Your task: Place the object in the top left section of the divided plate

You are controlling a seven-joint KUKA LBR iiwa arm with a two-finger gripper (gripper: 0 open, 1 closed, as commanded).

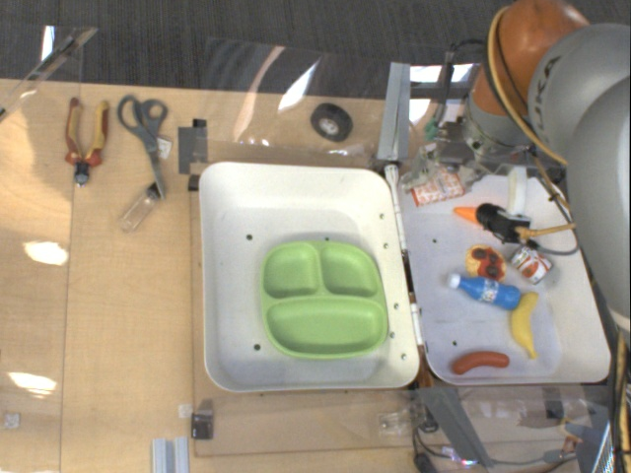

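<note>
From here I cannot tell how my pincer (446, 156) stands or whether it has anything; it sits over the far corner of the right bin (592, 363). No object chosen yet. Nearest below it: a crinkly packet (436, 191), light, slippery. The banana (525, 323) looks like firm toy plastic; I'd grip mid-body. The green divided plate (323, 299) lies well to its left, top-left section (291, 269) bare.

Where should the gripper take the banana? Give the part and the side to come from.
Probably at the middle of the banana, from straight above. It lies flat in the right bin, running top to bottom of the view, so the fingers would close across its narrow width. The blue bottle nearly touches its upper end, so stay below that.
</note>
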